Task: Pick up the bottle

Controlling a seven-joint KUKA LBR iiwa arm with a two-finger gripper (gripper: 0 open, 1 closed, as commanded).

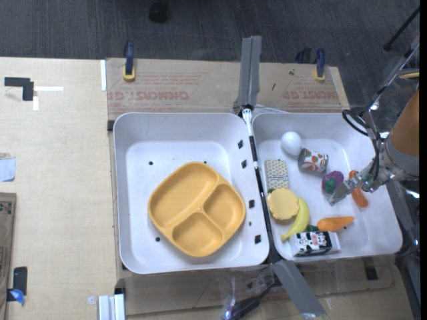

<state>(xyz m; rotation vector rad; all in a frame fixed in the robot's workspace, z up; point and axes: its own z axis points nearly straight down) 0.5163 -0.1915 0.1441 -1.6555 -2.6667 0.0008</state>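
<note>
Probably light and stiff, the small bottle [313, 160], lying on its side in the right bin [373, 242] toward the back, just below a white ball [291, 142] and just above a purple bunch of grapes [332, 180]. Looks smooth and round, so apt to roll or slip if pinched near an end. Best taken across the middle of the body, squarely over the label, with the pinch set crosswise to its length. Little risk of crushing, judging by its shape.

Reaching in from the right, over the right bin's far side, wrist tilted down and toward the left. Gripper [347, 189] low beside the grapes, near an orange piece [360, 197], apart from the bottle and to its lower right. Open or closed: cannot tell, too small and blurred. Nothing visibly held. Needs a short shift up and left to come over the bottle.
</note>
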